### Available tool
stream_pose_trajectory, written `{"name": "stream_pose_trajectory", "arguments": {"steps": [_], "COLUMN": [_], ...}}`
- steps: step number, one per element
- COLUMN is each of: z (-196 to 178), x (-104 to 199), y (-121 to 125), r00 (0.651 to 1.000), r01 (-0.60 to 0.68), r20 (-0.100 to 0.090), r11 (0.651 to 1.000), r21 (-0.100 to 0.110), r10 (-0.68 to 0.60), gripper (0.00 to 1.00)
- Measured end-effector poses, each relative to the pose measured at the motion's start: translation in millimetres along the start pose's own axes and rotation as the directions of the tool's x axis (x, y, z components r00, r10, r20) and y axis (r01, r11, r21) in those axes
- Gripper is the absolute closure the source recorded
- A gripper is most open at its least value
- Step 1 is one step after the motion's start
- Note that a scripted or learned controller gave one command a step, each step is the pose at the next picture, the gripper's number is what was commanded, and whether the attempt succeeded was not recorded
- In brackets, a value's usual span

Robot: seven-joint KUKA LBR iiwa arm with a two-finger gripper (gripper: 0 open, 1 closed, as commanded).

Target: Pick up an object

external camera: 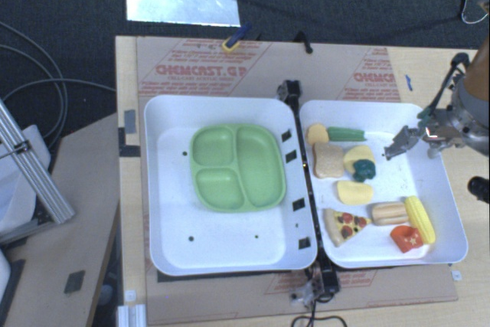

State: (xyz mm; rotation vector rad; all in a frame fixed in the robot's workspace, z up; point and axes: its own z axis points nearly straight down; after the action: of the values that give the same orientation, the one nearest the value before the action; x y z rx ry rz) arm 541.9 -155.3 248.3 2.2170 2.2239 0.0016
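Toy foods lie clustered in the right bin [452, 237]: a green-handled utensil [337, 134] at twelve o'clock, a bread slice [329, 161] and broccoli [364, 170] mid-bin, a pizza slice [344, 224] at seven, a hot dog [389, 213], corn cob [420, 218] and strawberry [406, 239] at five.

Arm [473, 99]: grey metal body, partly cut off at right edge of frame. Orange-brown band visible at upper right, above wrist. Wrist section approx. cylindrical, grey w/ lighter silver highlights. Thin dark cable runs from far side of wrist, curving along arm's left side. Gripper [400, 143]: metallic grey, slender angular parts tapering to the left; small white/bright patch on its body. Dark round fitting seen low at right edge. No legible markings; screws too small to tell.
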Motion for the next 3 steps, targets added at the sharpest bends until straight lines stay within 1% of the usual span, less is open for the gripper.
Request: {"name": "stream_pose_trajectory", "arguments": {"steps": [1,2,3], "z": [65,63,165], "x": [45,106,58], "y": [50,93,124], "r00": [1.0,1.0,1.0], "r01": [0.006,0.008,-0.004], "r20": [-0.001,-0.002,0.0], "r11": [1.0,1.0,1.0], "r21": [0.0,-0.004,-0.006], "r10": [-0.006,-0.008,0.004], "gripper": [0.0,0.0,0.0]}}
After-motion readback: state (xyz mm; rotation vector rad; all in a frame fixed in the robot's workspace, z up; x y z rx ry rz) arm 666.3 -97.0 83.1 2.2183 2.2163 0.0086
